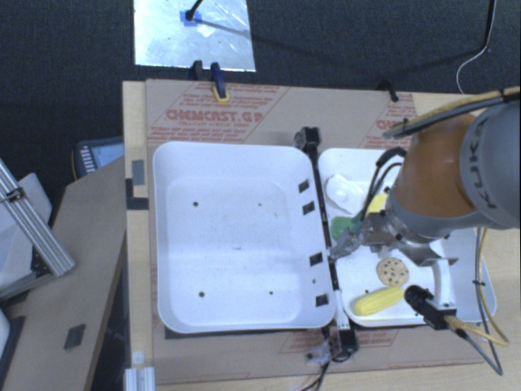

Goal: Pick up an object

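Looming over the right bin (338,163), the arm (444,177) hides much of it; pincer (352,239) state unclear beside something green (342,226).

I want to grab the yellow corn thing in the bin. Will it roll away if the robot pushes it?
Probably. The toy corn cob looks long and rounded, so a sideways nudge could roll it. It lies near the right bin front wall, which might stop it. It looks like smooth plastic, so maybe slippery and light.

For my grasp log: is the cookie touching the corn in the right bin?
Apart. The camera view shows a strip of white bin floor between the cookie and the corn below it.
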`<state>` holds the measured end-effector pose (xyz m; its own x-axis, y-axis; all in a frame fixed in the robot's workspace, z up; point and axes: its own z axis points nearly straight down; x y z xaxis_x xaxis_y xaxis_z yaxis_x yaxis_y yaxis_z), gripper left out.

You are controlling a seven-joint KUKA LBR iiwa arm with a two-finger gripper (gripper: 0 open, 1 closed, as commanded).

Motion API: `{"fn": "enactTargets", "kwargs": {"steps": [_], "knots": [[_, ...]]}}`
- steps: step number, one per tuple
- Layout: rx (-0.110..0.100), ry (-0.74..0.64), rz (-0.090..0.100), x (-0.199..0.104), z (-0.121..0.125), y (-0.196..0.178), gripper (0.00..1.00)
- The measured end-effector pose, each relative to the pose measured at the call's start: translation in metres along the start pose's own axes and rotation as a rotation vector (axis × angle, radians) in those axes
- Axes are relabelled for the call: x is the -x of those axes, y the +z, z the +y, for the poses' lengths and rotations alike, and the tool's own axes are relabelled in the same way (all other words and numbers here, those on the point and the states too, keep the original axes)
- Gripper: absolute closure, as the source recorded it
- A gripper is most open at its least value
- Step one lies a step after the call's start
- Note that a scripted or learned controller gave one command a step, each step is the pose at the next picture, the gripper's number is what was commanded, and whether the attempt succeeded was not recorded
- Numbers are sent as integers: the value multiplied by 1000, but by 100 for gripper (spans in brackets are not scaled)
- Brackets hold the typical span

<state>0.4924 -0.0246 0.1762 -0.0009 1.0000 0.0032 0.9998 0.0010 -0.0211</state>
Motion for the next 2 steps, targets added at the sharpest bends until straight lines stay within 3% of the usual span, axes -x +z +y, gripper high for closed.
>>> {"fn": "enactTargets", "kwargs": {"steps": [1, 2], "knots": [[34, 10, -11, 109, 0, -106, 0], [17, -8, 0, 48, 18, -36, 0]]}}
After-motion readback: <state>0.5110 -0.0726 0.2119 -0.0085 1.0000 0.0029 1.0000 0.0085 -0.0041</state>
